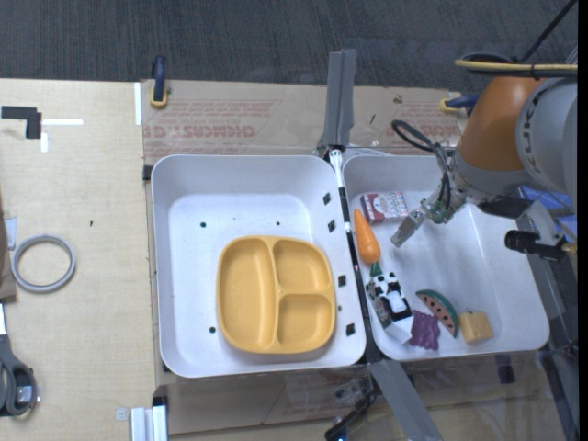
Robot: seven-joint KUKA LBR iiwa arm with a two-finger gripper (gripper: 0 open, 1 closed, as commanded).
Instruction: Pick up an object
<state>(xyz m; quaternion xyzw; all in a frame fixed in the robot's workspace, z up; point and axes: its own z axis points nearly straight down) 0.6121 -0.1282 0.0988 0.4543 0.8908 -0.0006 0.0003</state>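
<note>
Objects: six small things are seen in the right bin (501, 288), none of them marked out as the one to be picked.
Carrot: one, orange with a green tip (367, 238), laid along the bin's left wall, lengthwise.
Carton: one, red and white (384, 207), lying flat near the bin's back-left corner, just above the carrot.
Cow toy: one, black and white (389, 300), placed below the carrot against the left wall.
Grapes: one purple bunch (424, 330), set near the front edge, just right of the cow toy.
Melon slice: one, red with a green rind (439, 309), lying close beside the grapes, on their upper right.
Cheese: one yellow block (476, 326), found right of the melon slice, near the front edge.
Gripper: one (405, 233), hung over the right bin between the carton and the bare middle of the floor; nothing is seen between its fingers, and whether they are spread or closed cannot be told.
Arm: one, grey with an orange band (501, 118), reached in from the right.
Bins: two, white, set side by side.
Plate: one, yellow, divided into three compartments (276, 294), laid in the left bin (184, 274).
Tape roll: one grey ring (40, 263), left on the bench well apart from the bins.
</note>
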